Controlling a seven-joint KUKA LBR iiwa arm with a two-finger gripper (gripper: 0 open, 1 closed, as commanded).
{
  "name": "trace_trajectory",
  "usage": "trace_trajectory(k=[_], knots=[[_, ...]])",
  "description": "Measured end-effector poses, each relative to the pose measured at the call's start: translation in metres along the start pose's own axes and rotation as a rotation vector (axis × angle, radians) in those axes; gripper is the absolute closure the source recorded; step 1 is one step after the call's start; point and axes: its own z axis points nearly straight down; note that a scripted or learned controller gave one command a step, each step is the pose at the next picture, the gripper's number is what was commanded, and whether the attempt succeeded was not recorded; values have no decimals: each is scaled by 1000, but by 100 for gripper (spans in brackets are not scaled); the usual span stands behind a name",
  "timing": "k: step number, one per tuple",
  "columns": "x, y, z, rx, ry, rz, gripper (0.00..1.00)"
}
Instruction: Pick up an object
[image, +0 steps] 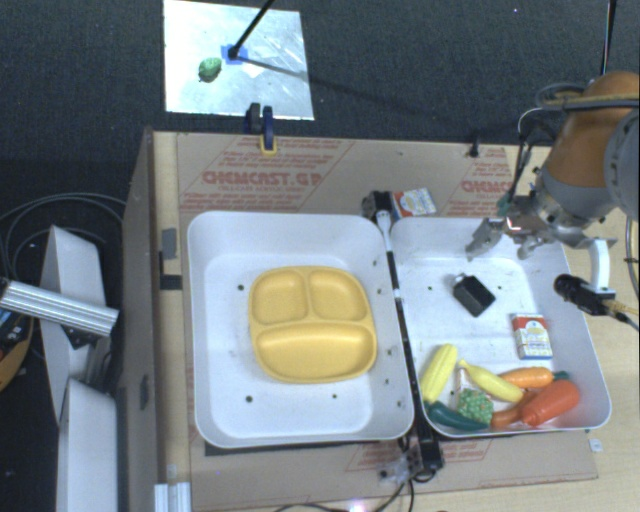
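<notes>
Above the far edge of the right bin (590, 330), my tool (503, 240) hangs with fingers apart and empty, so descending toward the black block (474, 295) near the bin's middle, I may close beside it.

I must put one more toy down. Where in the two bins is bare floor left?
Right bin: bare between the black block and the divider, and above the block. Its near end is crowded: corn, banana, carrots. Left bin: bare only around the yellow tray.
</notes>
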Motion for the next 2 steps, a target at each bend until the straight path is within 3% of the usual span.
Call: trace_trajectory(k=[1, 2], knots=[[12, -20, 82, 2, 0, 4, 0], [1, -28, 0, -2, -2, 4, 0]])
